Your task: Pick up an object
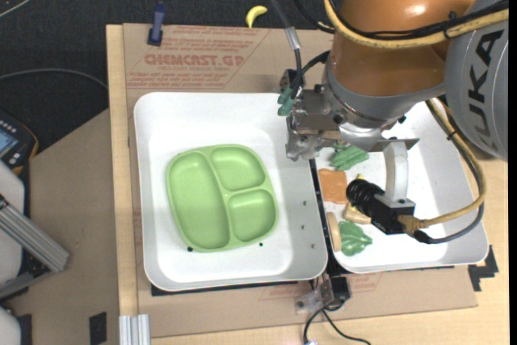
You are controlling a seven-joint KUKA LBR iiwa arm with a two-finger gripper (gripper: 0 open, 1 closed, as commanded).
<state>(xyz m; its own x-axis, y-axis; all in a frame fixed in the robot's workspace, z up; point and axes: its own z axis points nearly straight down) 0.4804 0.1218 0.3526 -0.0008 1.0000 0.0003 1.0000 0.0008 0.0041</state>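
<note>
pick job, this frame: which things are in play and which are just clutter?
In play:
- claw at the divide between the bins
- small green and orange pieces piled in the right white bin

Clutter:
- green three-compartment plastic tray in the left white bin
- blue clip and yellow curved piece at the far edge of the cardboard sheet

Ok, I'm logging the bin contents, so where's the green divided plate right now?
The green divided plate lies flat in the left white bin, roughly in its middle, left of the seam with the right bin where the arm is working.
</note>
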